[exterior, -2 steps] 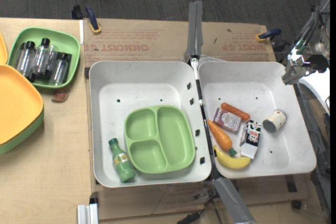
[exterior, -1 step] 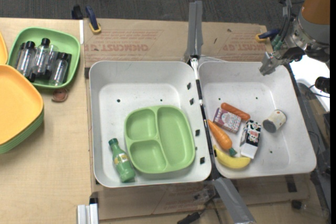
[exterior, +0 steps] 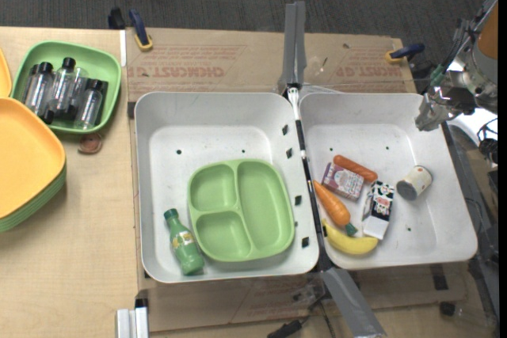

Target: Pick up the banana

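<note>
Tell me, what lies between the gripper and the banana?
In the camera view, the small milk carton lies between the gripper and the banana, with the pale can just beside that line.

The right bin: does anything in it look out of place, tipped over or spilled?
Nothing is spilled or damaged. The banana, carrot, sausage and two small cartons lie crowded together near the front left of the right bin. A small can lies on its side, apart.

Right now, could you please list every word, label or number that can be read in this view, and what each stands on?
"CHEMCAST": red print, seen upside down, on the brown cardboard sheet behind the two bins.
Purple-and-white small carton: label too small to read.
Black-and-white milk carton: print too blurred to read.
Green plastic bottle: label unreadable.
</note>
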